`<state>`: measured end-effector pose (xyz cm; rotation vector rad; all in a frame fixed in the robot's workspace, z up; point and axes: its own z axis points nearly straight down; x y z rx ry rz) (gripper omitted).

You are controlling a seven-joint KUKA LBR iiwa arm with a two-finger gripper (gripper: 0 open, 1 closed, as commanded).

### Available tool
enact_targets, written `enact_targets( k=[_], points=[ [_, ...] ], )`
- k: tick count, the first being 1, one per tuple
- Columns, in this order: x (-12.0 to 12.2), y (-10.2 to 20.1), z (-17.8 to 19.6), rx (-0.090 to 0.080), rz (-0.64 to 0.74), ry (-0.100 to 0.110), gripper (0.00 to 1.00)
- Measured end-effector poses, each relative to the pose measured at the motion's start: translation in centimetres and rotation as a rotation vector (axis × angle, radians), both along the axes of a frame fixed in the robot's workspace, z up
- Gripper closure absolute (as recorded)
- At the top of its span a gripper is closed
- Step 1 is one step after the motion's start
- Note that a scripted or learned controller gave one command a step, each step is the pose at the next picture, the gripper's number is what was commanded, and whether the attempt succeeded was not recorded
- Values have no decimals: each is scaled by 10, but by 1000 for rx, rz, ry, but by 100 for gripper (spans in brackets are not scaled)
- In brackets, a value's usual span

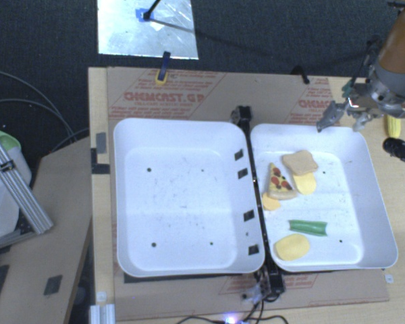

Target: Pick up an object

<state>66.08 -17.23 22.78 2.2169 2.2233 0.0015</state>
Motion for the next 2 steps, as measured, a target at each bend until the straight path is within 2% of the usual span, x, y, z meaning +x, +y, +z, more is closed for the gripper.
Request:
enact_targets(
  k=[1,2],
  points=[
    [-64,-3,-145,5,-4,15,0],
    [-56,-4,-124,0,-1,-6,100]
  ],
)
